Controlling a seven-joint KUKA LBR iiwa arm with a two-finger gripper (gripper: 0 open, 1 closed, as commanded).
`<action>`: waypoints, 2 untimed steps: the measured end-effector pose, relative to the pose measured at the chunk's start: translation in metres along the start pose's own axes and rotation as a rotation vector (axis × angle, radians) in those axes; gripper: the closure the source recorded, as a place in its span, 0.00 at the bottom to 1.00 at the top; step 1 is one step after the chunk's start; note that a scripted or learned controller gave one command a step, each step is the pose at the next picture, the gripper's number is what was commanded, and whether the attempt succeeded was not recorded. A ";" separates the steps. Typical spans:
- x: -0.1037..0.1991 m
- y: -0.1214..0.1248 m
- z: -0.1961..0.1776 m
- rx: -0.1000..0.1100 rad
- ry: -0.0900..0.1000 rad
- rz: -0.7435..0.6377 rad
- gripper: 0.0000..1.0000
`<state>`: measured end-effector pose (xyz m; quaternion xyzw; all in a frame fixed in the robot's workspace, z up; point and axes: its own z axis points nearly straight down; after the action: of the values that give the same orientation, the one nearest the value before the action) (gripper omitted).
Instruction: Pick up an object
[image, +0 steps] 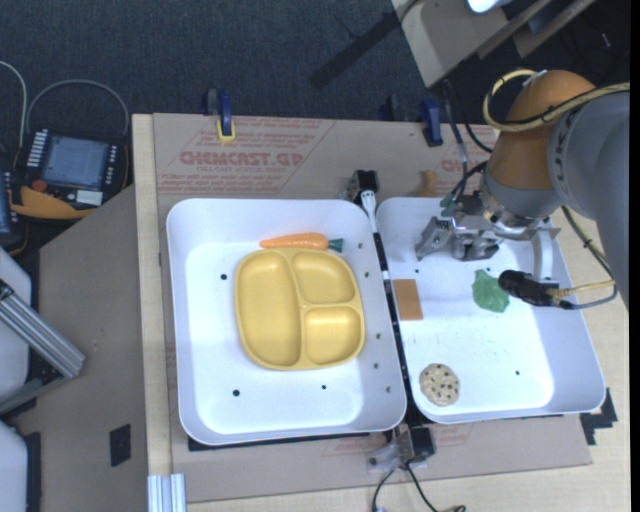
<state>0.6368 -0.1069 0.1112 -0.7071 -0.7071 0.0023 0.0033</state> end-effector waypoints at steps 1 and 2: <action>0.000 0.002 0.012 -0.013 -0.002 0.001 0.00; 0.000 0.002 0.004 -0.011 -0.002 0.001 1.00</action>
<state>0.6385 -0.1070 0.1072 -0.7073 -0.7069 -0.0008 -0.0014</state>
